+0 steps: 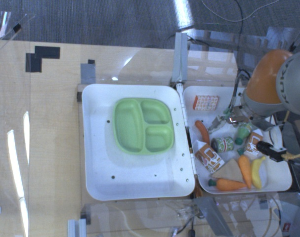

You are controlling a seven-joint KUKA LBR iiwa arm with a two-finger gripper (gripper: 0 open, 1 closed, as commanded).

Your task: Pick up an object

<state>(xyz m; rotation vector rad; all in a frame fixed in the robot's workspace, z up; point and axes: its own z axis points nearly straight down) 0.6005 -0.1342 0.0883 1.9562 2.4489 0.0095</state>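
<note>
My gripper (224,122) hangs over the upper middle of the right bin (286,183), open, with nothing between its fingers. Just below and left of it lies a red sausage (202,131). A green can (222,144) rests on its side below the gripper, and a green bottle (243,132) lies to the right of it. Further toward the front are a brown-and-white box (209,157), a tan slice (230,171), two orange carrots (244,171) (229,184) and a yellow banana (258,172). A white-and-orange carton (205,102) lies at the bin's back.
The left bin (98,181) bears a green divided plate (143,125). A metal post (180,58) stands behind the wall between the two bins. The grey and orange arm (271,83) covers the right bin's back right corner.
</note>
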